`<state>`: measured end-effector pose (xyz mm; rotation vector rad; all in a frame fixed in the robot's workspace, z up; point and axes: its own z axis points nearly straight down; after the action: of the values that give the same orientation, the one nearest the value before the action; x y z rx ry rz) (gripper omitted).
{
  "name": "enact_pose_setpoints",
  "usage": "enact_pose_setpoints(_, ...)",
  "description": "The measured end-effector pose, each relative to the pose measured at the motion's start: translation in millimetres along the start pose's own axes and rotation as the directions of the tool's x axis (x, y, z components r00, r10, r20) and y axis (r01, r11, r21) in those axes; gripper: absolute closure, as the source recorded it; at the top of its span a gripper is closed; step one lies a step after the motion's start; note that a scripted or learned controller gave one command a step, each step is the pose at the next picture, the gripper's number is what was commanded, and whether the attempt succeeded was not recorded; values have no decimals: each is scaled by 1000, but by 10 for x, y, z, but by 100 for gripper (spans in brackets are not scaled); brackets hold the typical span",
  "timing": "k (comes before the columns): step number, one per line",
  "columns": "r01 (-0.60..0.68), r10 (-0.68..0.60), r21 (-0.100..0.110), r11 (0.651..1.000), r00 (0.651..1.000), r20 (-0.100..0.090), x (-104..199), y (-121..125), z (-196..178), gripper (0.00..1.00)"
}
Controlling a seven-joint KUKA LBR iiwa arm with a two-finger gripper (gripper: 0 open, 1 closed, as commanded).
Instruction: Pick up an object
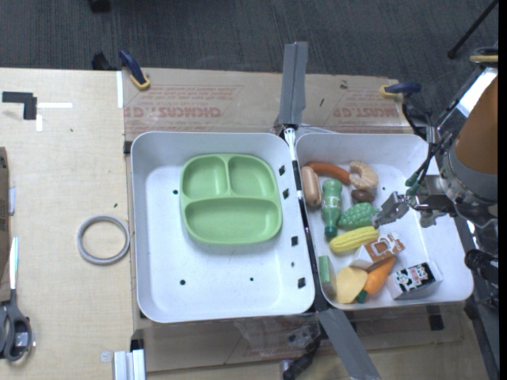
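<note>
The right bin (432,150) holds several toy foods. A red sausage (329,170), a bun (310,187) and a brown pastry (364,177) lie at the back. A green bottle (331,204), green grapes (356,214) and a yellow corn cob (354,240) sit in the middle. In front are an orange-and-white packet (383,246), a carrot (379,275), a yellow wedge (348,283) and a small milk carton (414,278). My gripper (389,211) hangs low in this bin, just right of the grapes and above the packet. Nothing is visibly held.
A green divided plate (231,198) lies in the left bin (158,291). On the bench to the left are a tape ring (104,238) and scissors (14,323). The arm's grey body (475,172) fills the space right of the bin.
</note>
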<state>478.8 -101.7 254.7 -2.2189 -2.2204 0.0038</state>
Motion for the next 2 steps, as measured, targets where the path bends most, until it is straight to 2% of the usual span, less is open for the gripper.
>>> enact_pose_setpoints(1, 344, -344, -1, 939, 939, 1, 258, 465, 378, 0)
enact_pose_setpoints(2, 492, -492, -2, 871, 871, 1, -53, 603, 1191, 0)
